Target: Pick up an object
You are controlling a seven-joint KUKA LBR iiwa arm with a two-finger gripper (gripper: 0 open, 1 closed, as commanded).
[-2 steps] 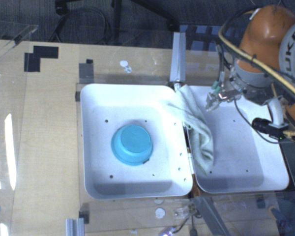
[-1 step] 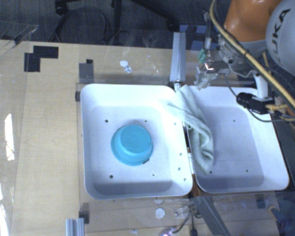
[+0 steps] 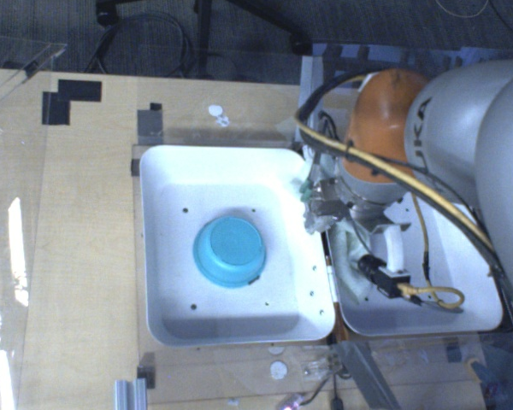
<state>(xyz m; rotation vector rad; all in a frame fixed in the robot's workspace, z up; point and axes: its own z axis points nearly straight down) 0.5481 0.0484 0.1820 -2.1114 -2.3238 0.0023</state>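
Centre of left bin [image 3: 167,229]: blue bowl [image 3: 230,251], upside down, likely light, stiff, slippery; grip rim edge. Gripper [image 3: 318,216] state cannot be told.

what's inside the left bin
A single blue bowl lying upside down near the middle of the left bin. Anything under the bowl is covered.

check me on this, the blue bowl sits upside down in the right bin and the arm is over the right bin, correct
Not quite: the blue bowl sits in the left bin, as the camera view shows. The rest stands: it lies upside down, and the arm is over the right bin.
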